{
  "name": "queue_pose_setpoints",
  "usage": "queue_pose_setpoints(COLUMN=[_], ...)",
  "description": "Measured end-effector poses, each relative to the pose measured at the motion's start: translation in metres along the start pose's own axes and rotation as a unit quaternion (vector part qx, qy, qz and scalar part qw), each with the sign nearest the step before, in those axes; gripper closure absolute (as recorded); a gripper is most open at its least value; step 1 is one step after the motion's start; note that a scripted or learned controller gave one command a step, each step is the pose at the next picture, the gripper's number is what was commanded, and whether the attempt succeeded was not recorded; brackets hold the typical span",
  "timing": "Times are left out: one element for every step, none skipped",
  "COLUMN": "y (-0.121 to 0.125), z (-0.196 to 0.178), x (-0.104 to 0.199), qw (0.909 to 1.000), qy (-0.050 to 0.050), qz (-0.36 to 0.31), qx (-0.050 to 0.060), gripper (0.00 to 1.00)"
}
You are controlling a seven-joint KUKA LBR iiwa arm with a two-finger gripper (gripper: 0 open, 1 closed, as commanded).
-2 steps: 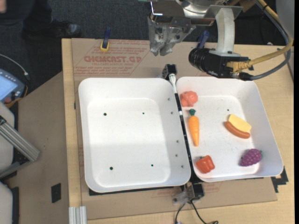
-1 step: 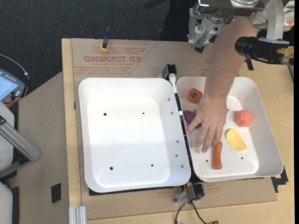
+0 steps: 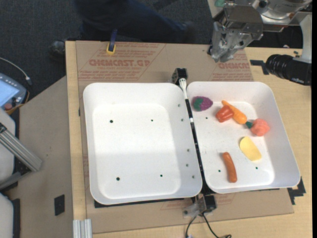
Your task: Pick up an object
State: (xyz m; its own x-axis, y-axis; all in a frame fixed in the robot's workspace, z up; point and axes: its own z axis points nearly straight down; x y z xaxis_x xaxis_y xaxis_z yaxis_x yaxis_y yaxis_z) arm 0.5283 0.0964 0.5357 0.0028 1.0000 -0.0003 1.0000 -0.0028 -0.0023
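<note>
The gripper hangs beyond the right bin's far rim, and whether it is parted or closed, I cannot tell. Pick of the bunch looks like the sausage, lying near the bin's front: probably light, stiff plastic, maybe slick, so grab across its narrow middle. It's a slim orange-red piece, well apart from the yellow piece.

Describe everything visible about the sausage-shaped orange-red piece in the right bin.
The toy sausage is a slim, smooth rod with rounded ends, orange-red and plastic-looking. It lies flat on the floor of the right bin, near the front edge, angled slightly so its far end leans toward the divider. Nothing touches it; the yellow piece sits just beyond it to the right, apart. The gripper is well away, past the bin's far rim.
</note>
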Motion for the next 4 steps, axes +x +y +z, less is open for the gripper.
queue_pose_setpoints(y=[0.041,0.1,0.106,0.106], z=[0.002,0.066,0.191,0.201], x=[0.068,0.132,0.128,0.128], qw=[1.0,1.0,1.0,1.0], qy=[0.001,0.0,-0.003,0.0], qz=[-0.004,-0.004,-0.001,-0.001], qx=[-0.003,0.0,0.007,0.002], gripper=[1.0,1.0,1.0,1.0])
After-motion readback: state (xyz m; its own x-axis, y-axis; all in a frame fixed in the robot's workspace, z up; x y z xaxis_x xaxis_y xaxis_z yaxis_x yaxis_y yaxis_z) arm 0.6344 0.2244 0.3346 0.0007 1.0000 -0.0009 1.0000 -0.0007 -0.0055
